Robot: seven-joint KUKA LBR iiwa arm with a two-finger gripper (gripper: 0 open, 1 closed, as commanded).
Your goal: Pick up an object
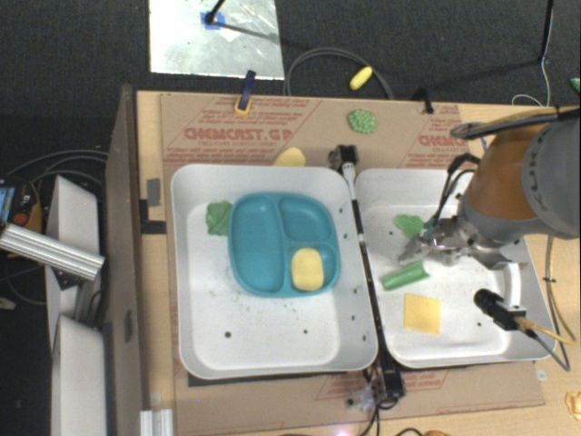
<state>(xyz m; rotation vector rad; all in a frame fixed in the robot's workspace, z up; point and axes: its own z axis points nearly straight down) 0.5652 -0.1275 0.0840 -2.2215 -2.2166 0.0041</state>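
In the right bin (454, 352) lie a green stick-shaped piece (403, 276), a green leafy piece (408, 223) and a flat yellow square (421, 313). My gripper (420, 247) hangs low over this bin, between the leafy piece and the green stick, close to the stick's upper end. Nothing visibly sits in its grasp. The left bin (209, 334) holds a blue divided plate (263, 243) with a yellow lump (308, 269) in its lower right section. A second green leafy piece (218, 217) lies against the plate's left edge.
The arm (522, 184) comes in from the right above the right bin's far corner. On the cardboard behind the bins lie a yellow piece (290, 158) and a green dotted disc (362, 121). A black divider (359, 243) runs between the bins.
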